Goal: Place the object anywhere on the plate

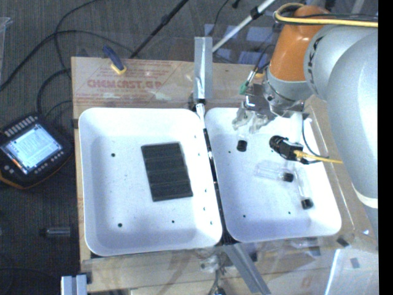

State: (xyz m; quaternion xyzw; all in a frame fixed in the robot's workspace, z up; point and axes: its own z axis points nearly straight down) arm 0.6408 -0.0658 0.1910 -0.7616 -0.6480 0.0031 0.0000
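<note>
Black, ribbed and rectangular, the flat plate [167,171] lies near the middle of the left white bin [98,226], long axis running roughly top to bottom of the view, tilted slightly so its upper end leans left. Grooves cross it the short way.

Right white bin [245,226] sits just beside the left one, rims touching along the centre seam. In it: a small clear plastic object [272,171], elongated, long axis near horizontal in the view with its right end a little lower; a dark cap or tip shows at that right end. It is transparent and faint against the white floor; finer detail cannot be made out. A small black piece [242,145] lies up-left of it, another small black block [306,204] down-right.

Gripper [250,120] hangs over the upper part of the right bin, pale fingers pointing down and spread apart, nothing between them. It is apart from the clear object.

Brown cardboard-coloured worktop [135,85] shows behind the bins.
</note>
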